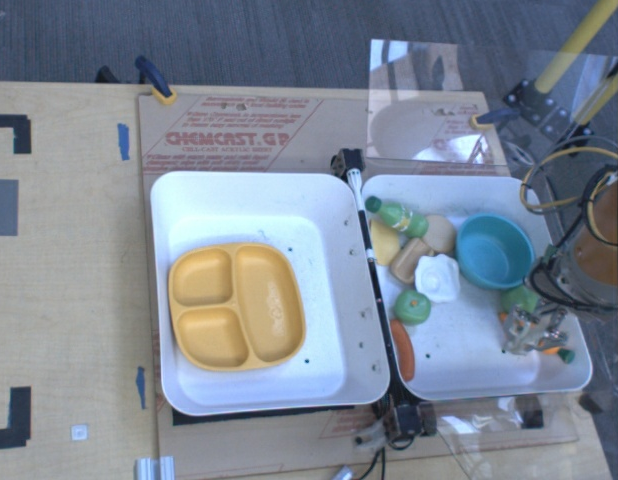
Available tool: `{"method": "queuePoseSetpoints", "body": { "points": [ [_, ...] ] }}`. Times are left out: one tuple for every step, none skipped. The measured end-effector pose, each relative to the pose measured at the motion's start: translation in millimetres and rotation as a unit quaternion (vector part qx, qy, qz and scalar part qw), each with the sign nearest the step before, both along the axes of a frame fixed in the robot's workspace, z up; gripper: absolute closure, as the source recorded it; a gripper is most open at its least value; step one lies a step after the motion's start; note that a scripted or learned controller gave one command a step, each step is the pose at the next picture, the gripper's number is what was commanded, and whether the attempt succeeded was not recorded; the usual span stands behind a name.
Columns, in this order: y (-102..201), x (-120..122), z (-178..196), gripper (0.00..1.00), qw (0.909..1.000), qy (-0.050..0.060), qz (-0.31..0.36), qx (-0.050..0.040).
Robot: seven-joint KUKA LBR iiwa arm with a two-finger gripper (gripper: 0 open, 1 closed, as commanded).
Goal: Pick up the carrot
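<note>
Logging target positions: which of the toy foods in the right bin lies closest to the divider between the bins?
The slim orange carrot, lying lengthwise along the right bin's left wall, below the round green toy.

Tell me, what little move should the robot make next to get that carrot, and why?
Probably slide the hand toward the left wall of the right bin. The carrot lies there along the wall, just below the green round toy, while the hand sits at the bin's far right, well apart from it.

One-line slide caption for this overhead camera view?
Carrot lies at the right bin's front-left corner; gripper sits across the bin; yellow divided plate fills the left bin.
</note>
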State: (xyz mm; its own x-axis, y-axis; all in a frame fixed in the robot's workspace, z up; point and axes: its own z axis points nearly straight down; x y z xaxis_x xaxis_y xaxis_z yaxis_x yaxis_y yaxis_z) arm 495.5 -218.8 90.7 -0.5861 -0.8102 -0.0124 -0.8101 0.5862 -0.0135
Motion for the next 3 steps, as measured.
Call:
{"method": "queuePoseSetpoints", "body": {
  "points": [
    [3.6,-7.6,0.2,1.00,0.9877,-0.002,0.156,-0.0009],
    [9.9,-8.7,-1.7,0.00,0.9872,0.001,0.159,0.0044],
    [8.0,-5.5,10.9,1.00,0.9875,-0.004,0.158,0.0009]
  ]
}}
